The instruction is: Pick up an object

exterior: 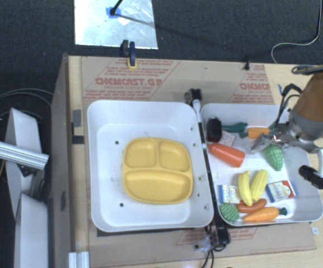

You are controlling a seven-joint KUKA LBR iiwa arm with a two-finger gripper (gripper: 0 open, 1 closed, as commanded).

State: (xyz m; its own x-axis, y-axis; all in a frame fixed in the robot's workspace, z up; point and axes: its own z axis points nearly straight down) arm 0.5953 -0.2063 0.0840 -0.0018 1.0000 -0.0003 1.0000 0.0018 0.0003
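Two shallow white bins sit side by side on the bench. The left bin holds a yellow compartment tray lying flat near its centre. The right bin holds toy foods: an orange-red cylinder near the dividing wall, a black block above it, a carrot with a green top along the far side, two yellow corn cobs in the middle, a red sausage and an orange carrot along the near wall, and small printed cartons beside the corn. The arm enters from the right, and its gripper hangs low over the far right part of this bin, directly above a green leafy vegetable. Whether the tool is spread or pinching cannot be told from this angle.
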